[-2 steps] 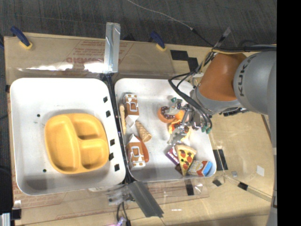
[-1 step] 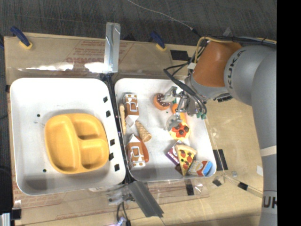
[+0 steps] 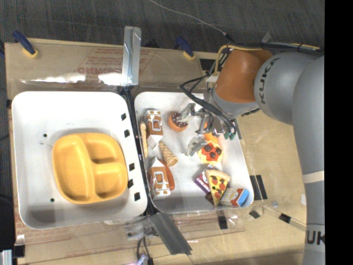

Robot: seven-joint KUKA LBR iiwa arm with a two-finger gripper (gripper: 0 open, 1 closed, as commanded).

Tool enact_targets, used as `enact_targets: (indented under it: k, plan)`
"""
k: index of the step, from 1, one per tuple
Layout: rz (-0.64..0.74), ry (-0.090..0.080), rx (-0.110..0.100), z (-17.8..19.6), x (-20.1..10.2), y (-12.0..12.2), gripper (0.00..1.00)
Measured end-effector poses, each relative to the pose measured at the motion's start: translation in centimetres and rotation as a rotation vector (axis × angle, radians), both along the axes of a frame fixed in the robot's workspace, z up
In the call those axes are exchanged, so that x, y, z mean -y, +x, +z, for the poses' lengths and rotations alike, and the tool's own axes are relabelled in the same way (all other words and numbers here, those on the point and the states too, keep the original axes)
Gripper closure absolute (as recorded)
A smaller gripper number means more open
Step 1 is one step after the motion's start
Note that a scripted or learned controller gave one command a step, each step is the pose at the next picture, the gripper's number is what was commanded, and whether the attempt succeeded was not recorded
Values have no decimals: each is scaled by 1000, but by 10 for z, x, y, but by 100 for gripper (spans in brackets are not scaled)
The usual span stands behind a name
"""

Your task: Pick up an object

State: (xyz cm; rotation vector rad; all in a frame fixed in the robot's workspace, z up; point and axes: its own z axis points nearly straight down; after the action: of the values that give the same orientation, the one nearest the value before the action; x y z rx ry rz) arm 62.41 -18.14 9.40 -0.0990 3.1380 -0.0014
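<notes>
Two white bins [image 3: 22, 109], side by side. One yellow divided tray [image 3: 88, 166]. Two gingerbread houses [image 3: 154, 121], two pizza slices [image 3: 217, 184], one doughnut [image 3: 177, 121], one cone [image 3: 169, 154].

The bench [image 3: 276, 148] is covered with brown cardboard-like sheeting under clear plastic film, with blue clamps [image 3: 24, 43] pinning its far edge. Two shallow white bins rest directly on it, side by side and touching along their inner walls: the left bin [image 3: 22, 148] and the right bin [image 3: 242, 153]. Strips of grey tape [image 3: 131, 57] run across the bench at the seam, far and near. Small black marks, perhaps tape, dot the bench right of the right bin
</notes>
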Motion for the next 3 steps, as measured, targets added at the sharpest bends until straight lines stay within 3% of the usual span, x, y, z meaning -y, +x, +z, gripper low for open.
enact_targets:
  k: [1, 2, 3]
  plan:
    - [298, 0, 0, 0, 28, -25, 0]
    - [302, -1, 5, 12, 27, -23, 100]
    - [301, -4, 12, 118, -37, -2, 100]
